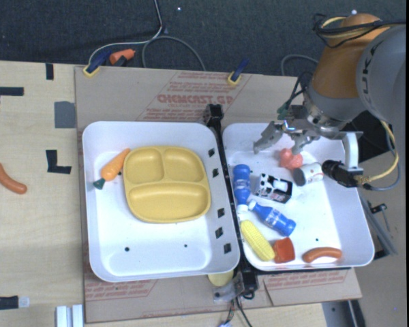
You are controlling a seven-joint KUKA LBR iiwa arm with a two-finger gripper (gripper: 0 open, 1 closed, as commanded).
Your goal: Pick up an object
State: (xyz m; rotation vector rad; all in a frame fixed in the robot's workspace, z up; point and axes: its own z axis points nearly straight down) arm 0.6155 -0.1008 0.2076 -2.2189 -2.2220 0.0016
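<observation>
Gripper is hovering over the upper part of the right bin, in the frame's upper right. Jaws are standing wide apart w/ nothing between them. Nearest obj is the small pink toy, lying just below the fingertips and slightly right of their midpoint, approx. round so no clear long axis. Can't tell if the fingertips are touching it. Judging the next move needs a short drop toward frame bottom to straddle it. Blue bottle, corn & sausage are lying further down, lower in the same bin.
</observation>
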